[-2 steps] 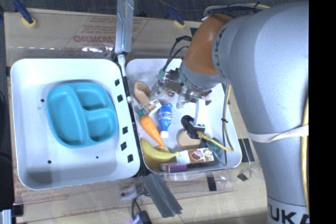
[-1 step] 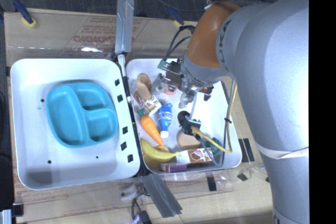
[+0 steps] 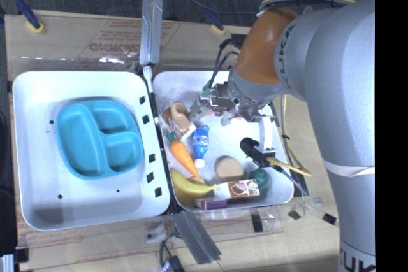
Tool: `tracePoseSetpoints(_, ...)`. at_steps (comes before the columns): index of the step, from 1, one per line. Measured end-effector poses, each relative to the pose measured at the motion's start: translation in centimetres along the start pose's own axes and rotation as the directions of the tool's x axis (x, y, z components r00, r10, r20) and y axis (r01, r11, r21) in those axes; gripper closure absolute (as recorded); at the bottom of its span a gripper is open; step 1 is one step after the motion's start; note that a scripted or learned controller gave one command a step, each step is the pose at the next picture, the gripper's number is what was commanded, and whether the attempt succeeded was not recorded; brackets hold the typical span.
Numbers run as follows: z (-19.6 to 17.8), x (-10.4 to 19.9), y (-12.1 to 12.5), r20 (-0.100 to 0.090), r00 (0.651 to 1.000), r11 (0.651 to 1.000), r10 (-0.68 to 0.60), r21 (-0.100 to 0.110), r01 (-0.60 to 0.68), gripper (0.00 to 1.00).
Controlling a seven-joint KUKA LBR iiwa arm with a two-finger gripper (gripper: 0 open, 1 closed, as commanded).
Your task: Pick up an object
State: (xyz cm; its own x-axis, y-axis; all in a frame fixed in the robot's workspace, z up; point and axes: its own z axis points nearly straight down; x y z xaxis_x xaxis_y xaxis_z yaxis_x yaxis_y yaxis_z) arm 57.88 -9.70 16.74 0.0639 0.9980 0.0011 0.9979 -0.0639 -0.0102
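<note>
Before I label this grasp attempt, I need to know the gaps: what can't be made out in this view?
All in the camera view:
- Right bin: its far right corner is covered by the arm.
- Gripper: blurred, so I cannot tell whether it touches the brown object.
- Carton: the print is too small to read.
- Purple item: mostly hidden by the banana and the carton.
</note>
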Motion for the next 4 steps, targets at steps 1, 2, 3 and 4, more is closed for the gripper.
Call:
tracePoseSetpoints(1,5.2,-0.6,1.1,0.005,0.971,0.971,-0.238,-0.023,0.238,0.0)
tracePoseSetpoints(2,-2.3,0.9,-2.6,0.006,0.823,0.823,-0.568,-0.007,0.568,0.0)
tracePoseSetpoints(3,6.0,-0.1,-1.4,0.009,0.637,0.637,-0.771,-0.005,0.771,0.0)
tracePoseSetpoints(4,7.8,-2.0,-2.6,0.002,0.859,0.859,-0.512,-0.003,0.512,0.0)
